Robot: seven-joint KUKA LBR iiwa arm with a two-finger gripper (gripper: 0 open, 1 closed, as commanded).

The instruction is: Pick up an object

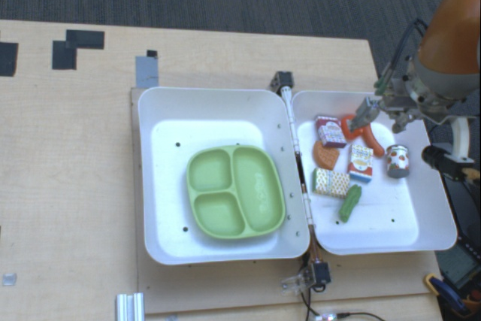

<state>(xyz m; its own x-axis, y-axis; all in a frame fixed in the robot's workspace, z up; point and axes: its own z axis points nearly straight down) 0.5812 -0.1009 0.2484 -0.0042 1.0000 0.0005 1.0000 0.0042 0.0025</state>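
The right bin [428, 225] holds several small toy foods. Among them are a maroon packet [329, 131], a red-orange chilli-like piece [364, 134], an orange round piece [326, 155], a small white carton [361, 162], a little can [397, 161], a pale green patterned box [331, 182] and a green cucumber [349, 203]. My gripper [383, 124] hangs over the bin's far side, just above the red-orange piece. Its fingers [366, 113] are spread open, and nothing is between them.
The left bin [161, 162] holds a green divided plate [235, 192]. A raised ridge [297, 162] separates the two bins. The arm's orange band [451, 26] and grey wrist come in from the right, over the right bin's far corner.
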